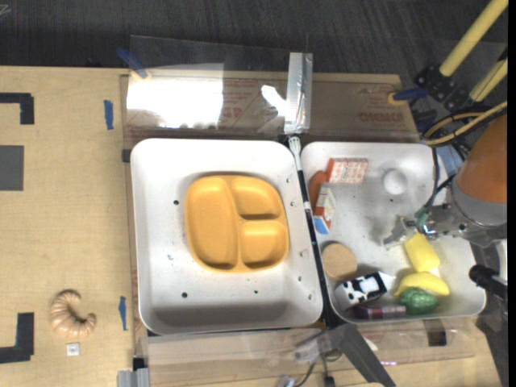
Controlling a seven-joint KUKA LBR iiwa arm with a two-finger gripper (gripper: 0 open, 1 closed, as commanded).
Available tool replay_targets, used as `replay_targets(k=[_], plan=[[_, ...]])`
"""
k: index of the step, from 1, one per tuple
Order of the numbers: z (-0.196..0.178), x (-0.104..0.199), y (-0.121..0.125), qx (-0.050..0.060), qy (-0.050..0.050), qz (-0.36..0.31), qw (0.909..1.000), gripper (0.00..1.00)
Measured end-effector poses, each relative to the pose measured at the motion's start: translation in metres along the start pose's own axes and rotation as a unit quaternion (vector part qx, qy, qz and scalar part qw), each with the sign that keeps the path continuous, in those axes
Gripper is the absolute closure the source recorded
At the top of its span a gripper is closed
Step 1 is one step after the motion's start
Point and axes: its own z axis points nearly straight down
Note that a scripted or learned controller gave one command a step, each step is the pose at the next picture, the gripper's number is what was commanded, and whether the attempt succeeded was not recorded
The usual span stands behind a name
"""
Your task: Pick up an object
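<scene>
Two white bins — left bin (153,216) holds one yellow tray (236,220); gripper (405,230), right of it, over the right bin (419,158) — grip state unclear.

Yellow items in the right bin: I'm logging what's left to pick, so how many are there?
2. A yellow block lies by the gripper near the bin's right side; a yellow banana-like piece sits just below it. The arm may hide more.

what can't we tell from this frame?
- Claw state: small, metallic and blurred against the right bin; open or shut is unreadable.
- Arm: cut off by the right edge.
- Green object: partly hidden under the yellow object.
- Red-and-white carton: print too small to read.
</scene>
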Motion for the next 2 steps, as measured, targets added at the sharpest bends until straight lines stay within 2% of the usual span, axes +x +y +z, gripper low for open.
replay_targets(k=[1, 2], plan=[[-0.009, 0.001, 0.0, 0.0, 0.0, 0.0, 1.0, 1.0], [-0.133, 0.055, -0.011, -0.003, 0.0, 0.011, 0.9999, 1.0]])
